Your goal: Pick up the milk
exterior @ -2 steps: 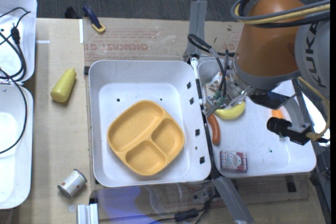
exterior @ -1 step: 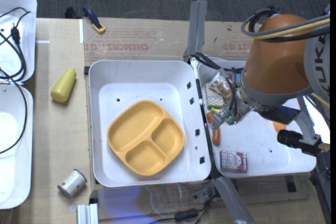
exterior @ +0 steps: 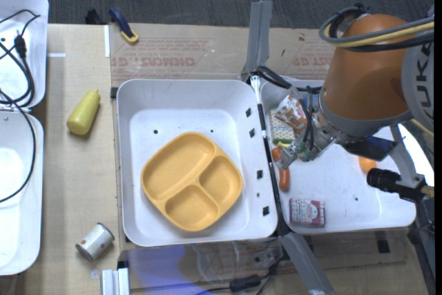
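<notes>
I take the milk to be the small red-and-white carton (exterior: 307, 212) lying flat near the front edge of the right bin (exterior: 345, 214), well apart from the clutter by the bin's left wall. My gripper (exterior: 304, 150) hangs low over that clutter, beside a printed snack bag (exterior: 289, 119) and a small orange, carrot-like piece (exterior: 283, 177). The arm's orange band (exterior: 359, 72) hides most of it, so I cannot tell how far it is open or whether it has hold of anything. The carton looks light and fairly stiff, with smooth faces that could slip, and it would probably dent under a hard squeeze. I would come straight down and close across its 2 long sides, near the middle. In the left bin sits 1 yellow divided plate (exterior: 192, 180).
</notes>
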